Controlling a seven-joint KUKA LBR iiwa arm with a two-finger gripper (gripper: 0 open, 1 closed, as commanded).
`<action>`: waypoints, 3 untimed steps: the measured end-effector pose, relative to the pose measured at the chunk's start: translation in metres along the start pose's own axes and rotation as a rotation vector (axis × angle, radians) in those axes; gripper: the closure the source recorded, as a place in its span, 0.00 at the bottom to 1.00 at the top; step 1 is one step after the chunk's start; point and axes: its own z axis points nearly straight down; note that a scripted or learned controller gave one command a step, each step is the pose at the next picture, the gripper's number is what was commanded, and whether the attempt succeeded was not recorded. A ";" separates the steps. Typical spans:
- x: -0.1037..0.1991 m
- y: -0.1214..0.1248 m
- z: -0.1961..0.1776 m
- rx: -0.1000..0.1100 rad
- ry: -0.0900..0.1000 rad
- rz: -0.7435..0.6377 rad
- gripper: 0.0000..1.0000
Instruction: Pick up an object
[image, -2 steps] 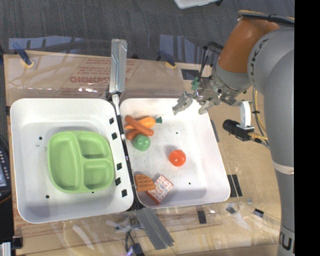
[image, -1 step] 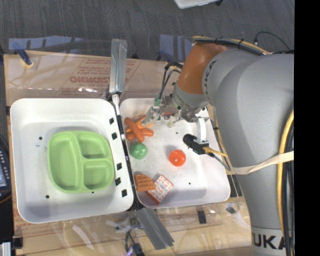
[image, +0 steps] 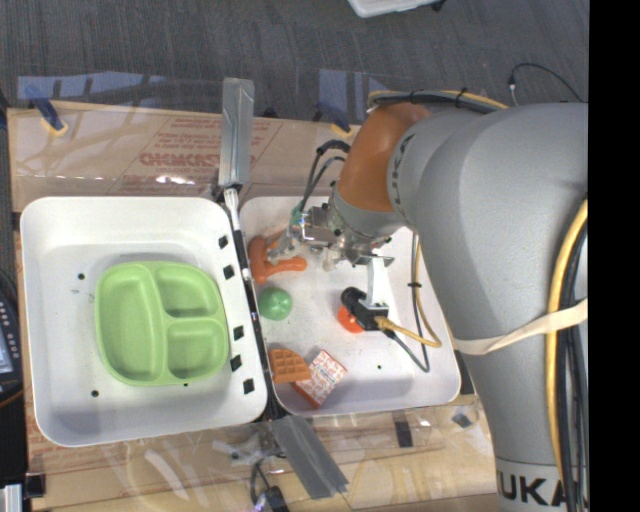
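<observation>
Here: green divided tray (image: 160, 322) in left bin (image: 50, 230), well left of pincer. Orange toy (image: 272, 256) on floor of right bin (image: 440, 370), just left of pincer (image: 322, 243). Green ball (image: 276, 303) below-left; waffle piece (image: 288, 365) and red-white packet (image: 324, 375) further below. Pincer spread or pressed together: cannot tell. Small orange-red thing (image: 349, 321) below-right.

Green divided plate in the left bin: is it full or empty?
Empty. The green plate shows bare green in all three compartments, with nothing resting in them. It lies flat, open side up, in the left bin.
</observation>
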 end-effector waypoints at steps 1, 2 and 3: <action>-0.004 -0.026 0.009 0.023 0.000 0.022 0.00; 0.005 0.027 0.011 0.026 -0.004 0.123 0.00; 0.006 0.027 0.004 0.030 -0.003 0.115 1.00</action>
